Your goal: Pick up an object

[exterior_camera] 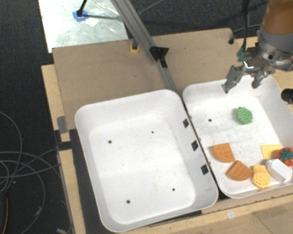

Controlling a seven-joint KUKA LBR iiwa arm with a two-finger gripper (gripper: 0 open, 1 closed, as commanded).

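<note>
The gripper hangs with fingers apart and nothing between them over the far edge of the right bin. The green ball lies just nearer the table's front edge.

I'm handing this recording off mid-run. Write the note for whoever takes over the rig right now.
Pincer: open, nothing between its fingers, above the far edge of the right bin.
Things, all in the right bin: green ball alone in the middle; two orange wedges, yellow waffle piece, white block, yellow wedge and tomato clustered at the near end.
Done: nothing picked yet.
Left: descend, grasp, lift. The green ball looks nearest and least crowded.
</note>
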